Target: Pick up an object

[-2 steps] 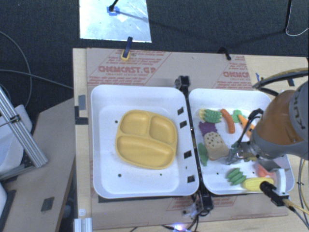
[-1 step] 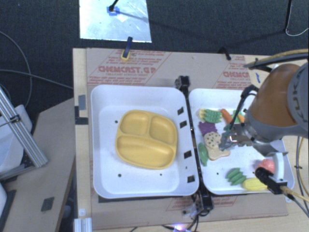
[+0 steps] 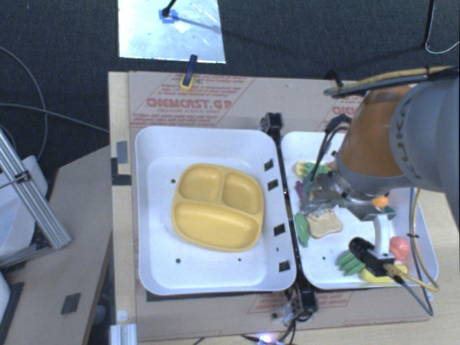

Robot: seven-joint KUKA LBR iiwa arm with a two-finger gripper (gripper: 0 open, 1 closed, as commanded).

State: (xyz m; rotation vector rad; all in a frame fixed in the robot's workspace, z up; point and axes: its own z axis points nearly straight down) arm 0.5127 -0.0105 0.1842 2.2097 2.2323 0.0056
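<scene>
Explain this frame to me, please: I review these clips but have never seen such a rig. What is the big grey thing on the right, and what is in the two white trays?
The grey and orange shape is a robot arm, reaching in from the right. One fixed camera looks down at a slant on a bench with two shallow white bins. The left bin holds a yellow divided plate. The right bin holds small toy foods: a slice of toast, green pieces, something pink. The gripper hangs low over the toast and the greens beside it. Its fingers are too dark and cluttered to read, so I cannot say that anything is held.
</scene>
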